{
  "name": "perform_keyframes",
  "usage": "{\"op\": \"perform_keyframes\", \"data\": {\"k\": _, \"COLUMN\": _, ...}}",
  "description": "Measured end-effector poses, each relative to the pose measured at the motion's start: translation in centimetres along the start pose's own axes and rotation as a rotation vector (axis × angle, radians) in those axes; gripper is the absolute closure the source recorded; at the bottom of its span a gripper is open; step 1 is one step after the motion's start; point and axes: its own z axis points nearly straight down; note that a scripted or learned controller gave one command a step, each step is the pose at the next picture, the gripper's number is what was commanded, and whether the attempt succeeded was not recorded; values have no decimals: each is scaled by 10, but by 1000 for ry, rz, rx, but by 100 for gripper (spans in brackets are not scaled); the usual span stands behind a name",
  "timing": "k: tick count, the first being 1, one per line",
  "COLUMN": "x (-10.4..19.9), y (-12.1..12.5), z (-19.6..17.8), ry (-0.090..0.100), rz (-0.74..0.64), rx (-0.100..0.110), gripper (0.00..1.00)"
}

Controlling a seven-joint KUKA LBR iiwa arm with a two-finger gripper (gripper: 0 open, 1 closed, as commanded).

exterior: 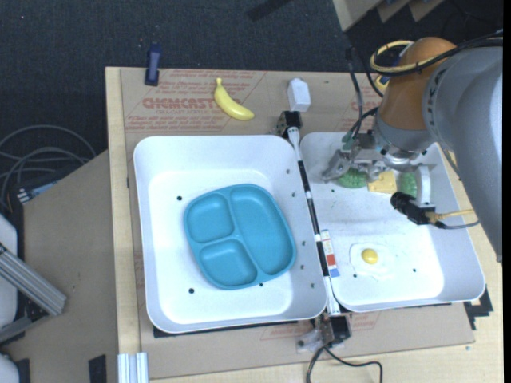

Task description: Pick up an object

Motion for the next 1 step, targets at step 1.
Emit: {"op": "perform_keyframes", "data": {"k": 1, "x": 0, "y": 1, "z": -10, "ry": -1, "rz": 0, "rx": -2, "gripper": 100}}
